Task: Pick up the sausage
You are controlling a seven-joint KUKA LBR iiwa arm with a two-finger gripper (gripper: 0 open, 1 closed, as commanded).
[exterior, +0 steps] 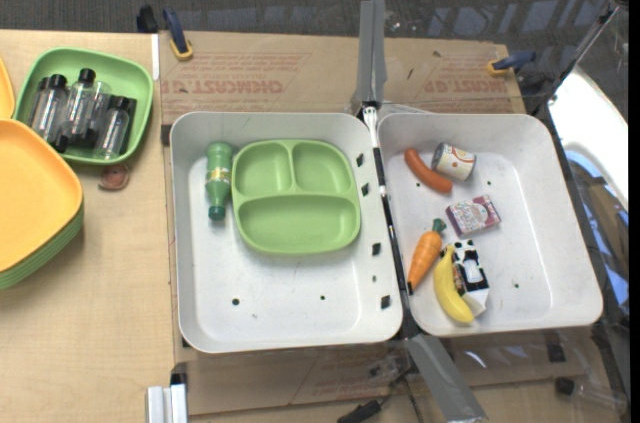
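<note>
Two white bins sit side by side. The left bin (200, 311) holds a green divided plate (296, 196). The right bin (560, 301) holds a banana (450, 295), carrot (425, 254), and the sausage (428, 170) near its upper left corner

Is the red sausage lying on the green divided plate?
No, the red sausage lies in the right white bin, while the green divided plate sits in the left one.
</note>
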